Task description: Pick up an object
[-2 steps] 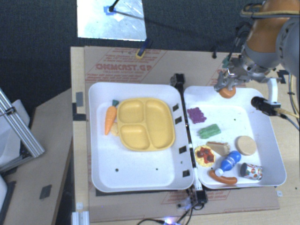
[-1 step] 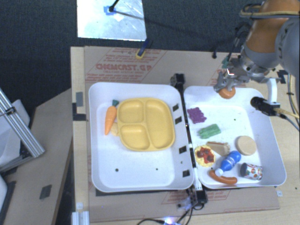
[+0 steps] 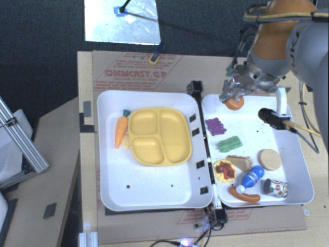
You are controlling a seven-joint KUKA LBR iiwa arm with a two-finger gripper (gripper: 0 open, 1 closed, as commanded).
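A tabletop seen from above at a slant, carrying two shallow white bins side by side. The left bin (image 3: 110, 189) holds a yellow divided plate (image 3: 157, 136) and, just beside it on the left, a toy carrot (image 3: 120, 130). The right bin (image 3: 303, 184) holds a scatter of toy food: a purple piece (image 3: 215, 125), a green piece (image 3: 229, 143), a pizza slice (image 3: 225, 171), a blue bottle (image 3: 250, 179), a round tan disc (image 3: 269, 159), a sausage (image 3: 244, 194) and a small printed cup (image 3: 275, 188). The grey arm reaches in from the right, and its hand (image 3: 232, 96) hangs over the far left corner of the right bin. Directly beneath the hand lies a small orange round object (image 3: 235, 104), touching or nearly touching the fingertips; this looks like the thing being picked. Whether the fingers are spread, closed, or gripping the orange object cannot be told, because the hand itself blocks the view of them. The deciding relation is vertical: the orange object sits straight under the hand, not off to a side, and being round it has no long axis to line up with. The other toys lie well apart, toward the near end of the bin.
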